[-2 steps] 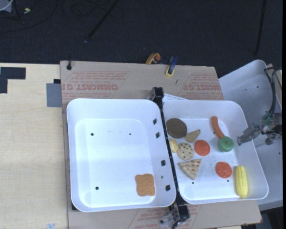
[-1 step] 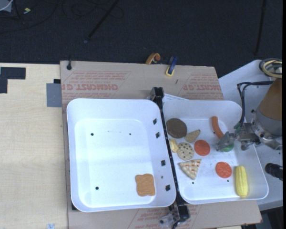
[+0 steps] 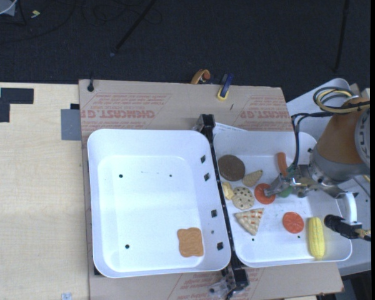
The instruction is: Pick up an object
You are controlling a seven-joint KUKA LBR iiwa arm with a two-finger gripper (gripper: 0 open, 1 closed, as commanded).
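The arm is reaching in from the right over the right bin (image 3: 337, 255), and its gripper (image 3: 276, 189) is sitting low among the toy food, right against a red tomato slice (image 3: 264, 194). The view is too small to be showing whether anything is being gripped, so that cannot be told. Nothing is looking lifted yet; the pick is appearing to be at the grasping stage, with the raise remaining. A toast slice (image 3: 190, 242) is lying alone in the left bin (image 3: 106, 167).
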